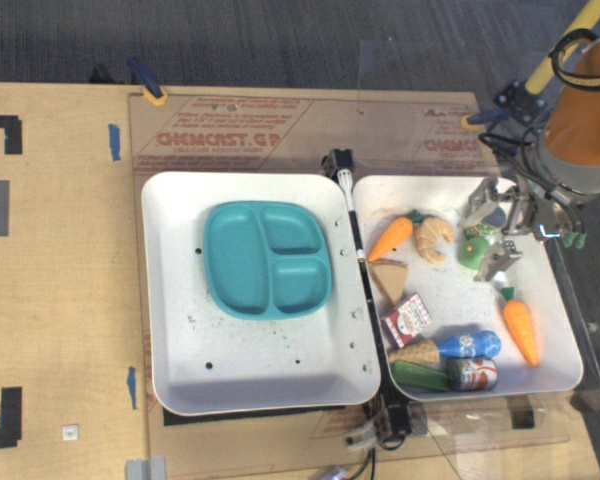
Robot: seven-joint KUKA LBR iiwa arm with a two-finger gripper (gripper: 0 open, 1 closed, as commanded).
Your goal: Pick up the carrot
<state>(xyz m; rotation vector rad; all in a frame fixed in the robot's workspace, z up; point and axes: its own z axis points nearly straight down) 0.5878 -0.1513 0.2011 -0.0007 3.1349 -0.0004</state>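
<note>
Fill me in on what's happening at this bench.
A grey robot arm with an orange band reaches in from the right, its gripper low over the right bin, by a green toy. That bin holds toy food: one carrot near the divider, another carrot by the right wall, a croissant, a can and more. Neither carrot is lifted; both lie on the bin floor. The left bin holds a teal divided plate.

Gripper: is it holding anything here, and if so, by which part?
Nothing held. The gripper hangs over the right bin by a green toy; both carrots lie loose in the bin.
</note>
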